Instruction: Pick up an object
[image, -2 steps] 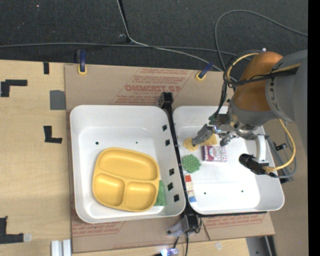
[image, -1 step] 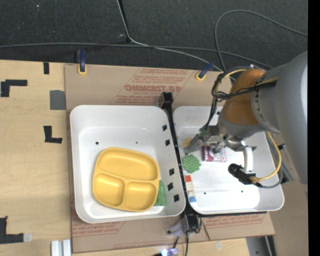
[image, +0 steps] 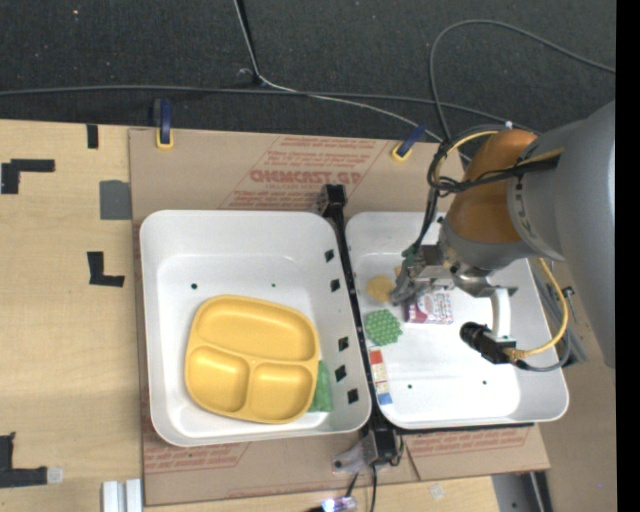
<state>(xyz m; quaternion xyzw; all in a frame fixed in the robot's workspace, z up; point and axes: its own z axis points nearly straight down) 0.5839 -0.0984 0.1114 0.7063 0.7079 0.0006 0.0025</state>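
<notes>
My gripper hangs low in the right bin, in its upper middle part. Just left of it lies a small yellow round object. A pink and white packet lies right beside the fingers, partly under the wrist. A green textured round object sits below and left of the gripper. A narrow red and white item lies along the bin's left wall. The wrist hides the fingertips, and nothing shows between them.
The left bin holds a yellow divided tray with a green object at its right edge. A black divider runs between the bins. Cables and a black connector hang off the arm over the right bin.
</notes>
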